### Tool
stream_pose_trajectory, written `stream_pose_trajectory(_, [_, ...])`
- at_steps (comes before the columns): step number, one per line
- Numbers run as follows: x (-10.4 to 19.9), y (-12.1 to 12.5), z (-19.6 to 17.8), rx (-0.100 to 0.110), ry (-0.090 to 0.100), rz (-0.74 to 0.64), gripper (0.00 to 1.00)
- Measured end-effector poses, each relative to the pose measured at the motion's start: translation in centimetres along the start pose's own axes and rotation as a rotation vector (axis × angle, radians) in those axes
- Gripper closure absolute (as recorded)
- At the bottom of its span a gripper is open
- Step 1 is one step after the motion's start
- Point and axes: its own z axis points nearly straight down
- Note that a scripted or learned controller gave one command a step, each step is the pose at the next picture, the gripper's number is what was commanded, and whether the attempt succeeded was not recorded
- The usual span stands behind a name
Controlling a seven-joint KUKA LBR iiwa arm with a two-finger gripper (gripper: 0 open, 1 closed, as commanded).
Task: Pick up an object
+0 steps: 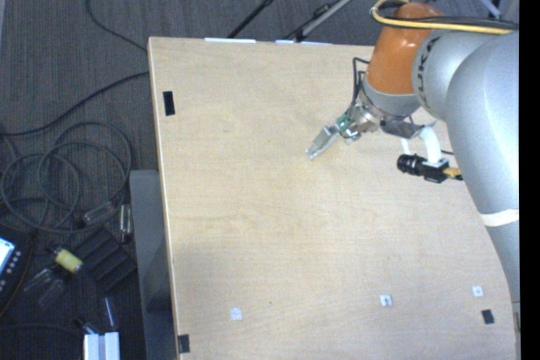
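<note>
On the floor at far left, loose cables [51, 181]: not candidates, ignore. Next comes the wooden board [253, 223], bare apart from a black tag [169, 103] near its left edge and small markers along the bottom. I cannot tell where the object to pick lies; the wood under and around the tip is plain. The gripper [314, 151] sits over the board's upper right, tilted down and left, its fingers looking closed or nearly so, with nothing between them. My read: we're at the approach step with no target lined up. To do it well, spread the fingers before descending, centre on a real object and come down square. The grey arm [472, 114] is at far right.
</note>
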Motion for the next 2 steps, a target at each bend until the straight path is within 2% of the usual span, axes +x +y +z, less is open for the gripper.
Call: stream_pose_trajectory(2, [1.15,0.13,0.0,0.0,0.0,-0.045,0.0])
